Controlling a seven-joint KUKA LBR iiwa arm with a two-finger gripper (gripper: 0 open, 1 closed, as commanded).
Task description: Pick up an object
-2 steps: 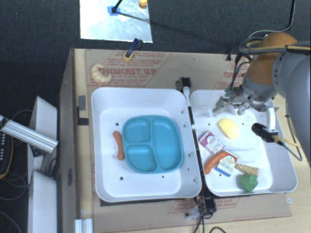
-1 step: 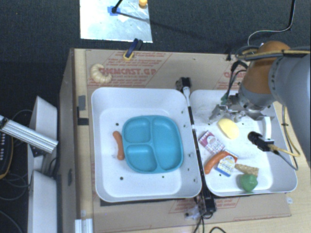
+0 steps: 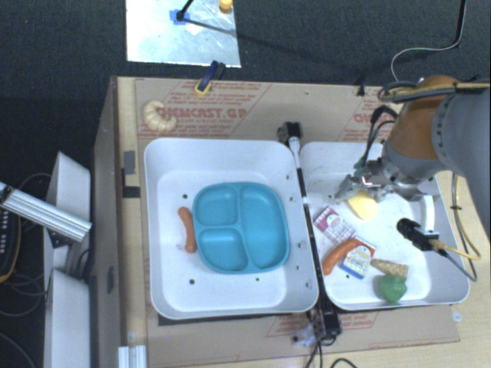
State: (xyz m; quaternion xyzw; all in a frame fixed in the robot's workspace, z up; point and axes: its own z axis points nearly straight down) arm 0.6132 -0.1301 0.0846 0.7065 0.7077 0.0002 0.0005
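Cardboard [image 3: 230,112] under the bins reads "CHEMCAST" in red.

A robotics lab test bench: a grey and orange robot arm [image 3: 433,133] reaches over two white bins [image 3: 230,156] set on a cardboard-covered bench [image 3: 230,110], amid loose cables [image 3: 430,52], dark carpet [image 3: 61,52] and toy food such as a plastic sausage [image 3: 187,229] beside a blue divided plate [image 3: 239,226].
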